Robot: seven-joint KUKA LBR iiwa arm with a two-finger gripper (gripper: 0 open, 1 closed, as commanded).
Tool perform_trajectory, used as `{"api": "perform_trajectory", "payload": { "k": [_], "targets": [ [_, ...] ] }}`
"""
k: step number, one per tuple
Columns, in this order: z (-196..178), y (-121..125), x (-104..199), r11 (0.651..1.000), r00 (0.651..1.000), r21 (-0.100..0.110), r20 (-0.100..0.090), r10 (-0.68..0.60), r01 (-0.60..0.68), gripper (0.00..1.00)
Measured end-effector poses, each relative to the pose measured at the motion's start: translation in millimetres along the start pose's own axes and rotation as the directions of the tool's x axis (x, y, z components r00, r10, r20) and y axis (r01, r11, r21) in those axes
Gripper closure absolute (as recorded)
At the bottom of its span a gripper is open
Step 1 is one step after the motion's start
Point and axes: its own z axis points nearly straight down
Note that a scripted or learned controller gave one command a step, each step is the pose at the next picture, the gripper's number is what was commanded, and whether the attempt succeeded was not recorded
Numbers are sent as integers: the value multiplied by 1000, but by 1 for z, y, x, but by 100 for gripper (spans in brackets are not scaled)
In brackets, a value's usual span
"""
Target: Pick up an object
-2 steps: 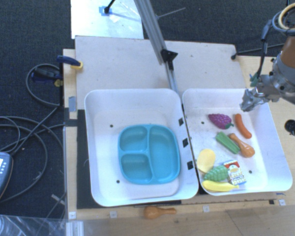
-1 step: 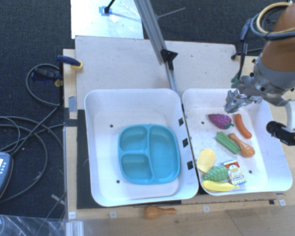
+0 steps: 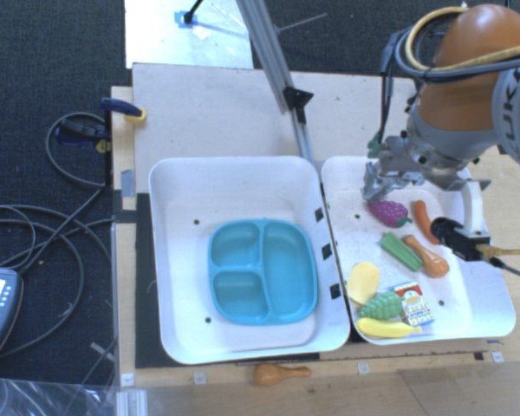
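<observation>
Arm over the right bin, gripper (image 3: 380, 183) low beside the purple grapes (image 3: 388, 212)

In the camera view the gripper hangs just at the far side of the grapes, in the far left part of the right bin (image 3: 501, 312); I cannot tell its state. The left bin (image 3: 175, 232) holds a blue divided tray (image 3: 263, 271)

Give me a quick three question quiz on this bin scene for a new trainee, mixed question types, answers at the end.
1. True or false: the blue divided tray lies in the right bin.
2. Which item sits nearest the end effector? A) purple grapes B) yellow banana C) small carton
3. Fill in: an orange toy lies outside the bins, on the bench's ____ edge.

Key: 1 false, it lies in the left bin. 2 A. 3 near.
</observation>
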Motion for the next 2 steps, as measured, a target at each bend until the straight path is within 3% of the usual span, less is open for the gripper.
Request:
{"api": "perform_trajectory", "payload": {
  "k": [2],
  "targets": [
    [27,-2,98,1000,1000,3,-1,1,-1,100]
  ]
}}
